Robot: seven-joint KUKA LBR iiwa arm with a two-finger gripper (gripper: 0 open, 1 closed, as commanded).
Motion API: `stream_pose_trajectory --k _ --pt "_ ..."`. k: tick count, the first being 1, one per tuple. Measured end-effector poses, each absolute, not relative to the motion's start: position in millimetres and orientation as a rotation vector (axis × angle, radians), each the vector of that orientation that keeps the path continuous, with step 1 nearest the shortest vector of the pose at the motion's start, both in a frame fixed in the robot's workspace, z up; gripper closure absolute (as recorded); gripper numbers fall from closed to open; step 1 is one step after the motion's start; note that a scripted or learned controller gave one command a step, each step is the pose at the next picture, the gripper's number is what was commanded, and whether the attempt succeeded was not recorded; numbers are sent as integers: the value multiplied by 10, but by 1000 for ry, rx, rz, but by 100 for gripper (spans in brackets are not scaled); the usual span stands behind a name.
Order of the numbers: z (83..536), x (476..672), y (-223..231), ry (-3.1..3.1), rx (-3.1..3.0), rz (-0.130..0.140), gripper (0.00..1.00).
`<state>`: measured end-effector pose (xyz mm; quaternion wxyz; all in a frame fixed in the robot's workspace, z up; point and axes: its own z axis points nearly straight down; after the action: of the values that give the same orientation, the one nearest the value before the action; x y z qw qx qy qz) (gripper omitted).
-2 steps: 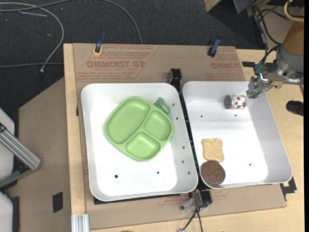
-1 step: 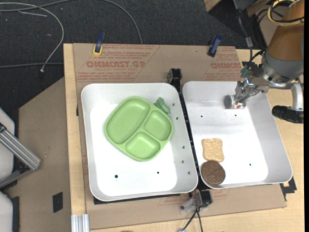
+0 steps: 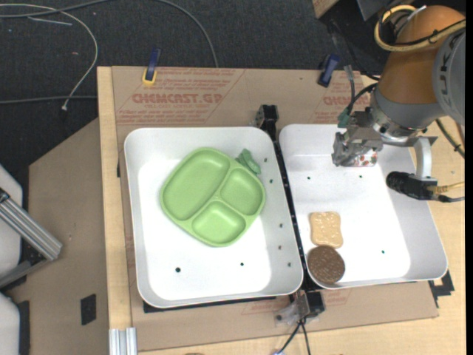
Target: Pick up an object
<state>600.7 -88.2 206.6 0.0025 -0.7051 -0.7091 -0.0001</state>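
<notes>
So, starting nearest the camera: the brown round disc (image 3: pixel 326 265) sits at about 6 o'clock in the right bin (image 3: pixel 414 250), right against the front rim. The tan waffle-looking piece (image 3: pixel 326 228) is just behind it, touching or nearly touching, I can't tell which. Either one is a fair pick target, and both are lying flat on the bin floor, nothing lifted.

Over in the left bin (image 3: pixel 148 220), you've got the green divided plate (image 3: pixel 213 196) roughly in the middle. A small dark green thing (image 3: pixel 249 161) is tucked against its rim at around 1 o'clock; it's too small to say what it is.

Farther back, your gripper (image 3: pixel 355 152) hangs over the 11 o'clock part of the right bin, well apart from the disc and waffle piece. There's something reddish and speckled down at the tip, but honestly you can't make out whether that's an object or part of the hardware. Whether the gripper is open or closed, I can't tell either.

So my read is the pick isn't confirmed: you'd still need to see something clearly held and clear of the bin. The arm (image 3: pixel 414 58) is cut off at the right edge, and the bench (image 3: pixel 111 198) runs out of frame at the front.
</notes>
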Motion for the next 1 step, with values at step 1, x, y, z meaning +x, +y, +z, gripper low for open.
stream_pose_trajectory --k 1 --pt "2097 5812 -429 -2223 -2213 2 100"
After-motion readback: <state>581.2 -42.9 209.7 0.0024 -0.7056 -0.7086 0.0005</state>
